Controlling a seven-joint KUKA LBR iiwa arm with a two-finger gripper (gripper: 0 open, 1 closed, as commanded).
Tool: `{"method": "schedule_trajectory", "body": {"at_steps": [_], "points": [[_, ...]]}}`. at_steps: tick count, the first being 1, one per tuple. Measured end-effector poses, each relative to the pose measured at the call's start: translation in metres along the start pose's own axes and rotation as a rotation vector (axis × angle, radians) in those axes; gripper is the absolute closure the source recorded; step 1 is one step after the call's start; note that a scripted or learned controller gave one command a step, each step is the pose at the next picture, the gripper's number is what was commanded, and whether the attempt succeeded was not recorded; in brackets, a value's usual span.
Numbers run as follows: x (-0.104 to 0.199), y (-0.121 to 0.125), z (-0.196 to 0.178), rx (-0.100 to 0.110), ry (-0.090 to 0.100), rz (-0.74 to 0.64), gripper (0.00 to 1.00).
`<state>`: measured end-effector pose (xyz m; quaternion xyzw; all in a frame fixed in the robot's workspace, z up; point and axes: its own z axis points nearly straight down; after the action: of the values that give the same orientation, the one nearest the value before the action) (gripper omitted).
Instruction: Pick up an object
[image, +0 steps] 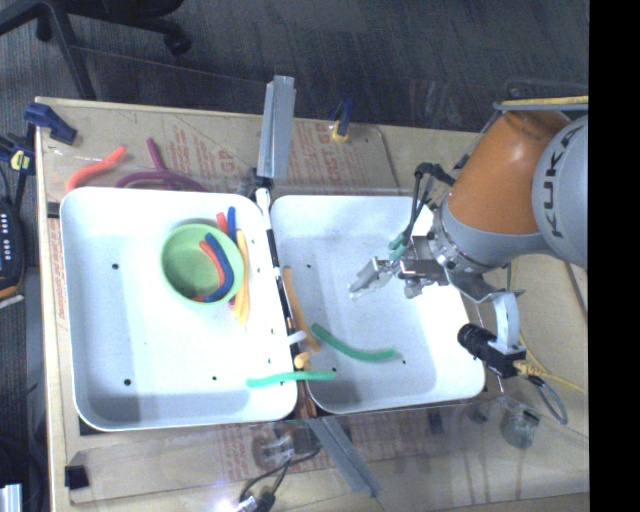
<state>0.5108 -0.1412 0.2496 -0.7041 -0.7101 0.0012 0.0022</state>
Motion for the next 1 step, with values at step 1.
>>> {"method": "schedule_trajectory", "body": {"at_steps": [1], "points": [[0.0276,-0.0257,0.0356,0.0,-0.002,-0.013,0.0]]}}
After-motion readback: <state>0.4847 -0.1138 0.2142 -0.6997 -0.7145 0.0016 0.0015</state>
